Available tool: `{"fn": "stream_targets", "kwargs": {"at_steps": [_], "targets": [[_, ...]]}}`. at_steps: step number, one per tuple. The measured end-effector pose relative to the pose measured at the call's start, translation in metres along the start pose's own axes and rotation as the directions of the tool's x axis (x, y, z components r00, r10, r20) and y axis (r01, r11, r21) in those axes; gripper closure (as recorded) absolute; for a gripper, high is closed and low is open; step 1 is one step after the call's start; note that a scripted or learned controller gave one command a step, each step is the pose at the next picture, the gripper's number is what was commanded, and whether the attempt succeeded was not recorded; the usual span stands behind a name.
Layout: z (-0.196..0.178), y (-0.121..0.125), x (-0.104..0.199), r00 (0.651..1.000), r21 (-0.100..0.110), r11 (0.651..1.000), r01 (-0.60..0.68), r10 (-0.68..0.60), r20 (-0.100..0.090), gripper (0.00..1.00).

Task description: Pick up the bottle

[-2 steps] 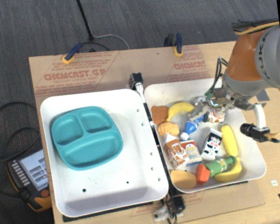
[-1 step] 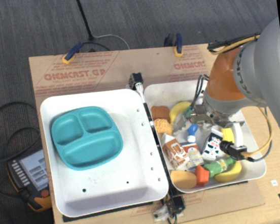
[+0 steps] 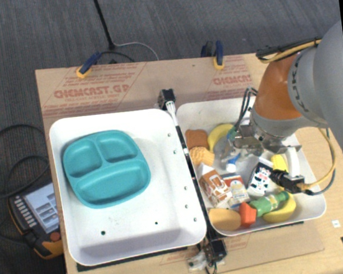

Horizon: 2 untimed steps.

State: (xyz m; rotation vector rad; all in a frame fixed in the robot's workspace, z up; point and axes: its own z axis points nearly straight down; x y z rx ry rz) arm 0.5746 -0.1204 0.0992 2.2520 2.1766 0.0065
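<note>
A small green bottle (image 3: pixel 270 203) with a red cap (image 3: pixel 247 212) lies on its side near the front of the right bin (image 3: pixel 315 208), among other items. A white and orange labelled container (image 3: pixel 217 186) lies to its left. My gripper (image 3: pixel 238 145) is down in the middle of the right bin, behind the green bottle and apart from it, above a grey shiny item (image 3: pixel 224 152). The clutter and the wrist hide its tips.
The right bin also holds a yellow banana-like piece (image 3: pixel 221 134), a brown block (image 3: pixel 197 138), an orange lump (image 3: pixel 225 219), a yellow piece (image 3: pixel 283 212) and a black-and-white card (image 3: pixel 260 180). A teal divided plate (image 3: pixel 105 167) lies in the left bin (image 3: pixel 134 232).
</note>
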Motion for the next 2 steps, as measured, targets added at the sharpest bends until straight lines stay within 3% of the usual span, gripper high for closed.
{"fn": "stream_targets", "kwargs": {"at_steps": [1, 2], "targets": [[0.008, -0.058, -0.003, 0.996, -0.009, 0.996, 0.094, -0.094, 0.001, 1.0], [-0.086, -0.073, 0.057, 0.995, 0.009, 0.995, 0.102, -0.102, -0.005, 1.0]]}}
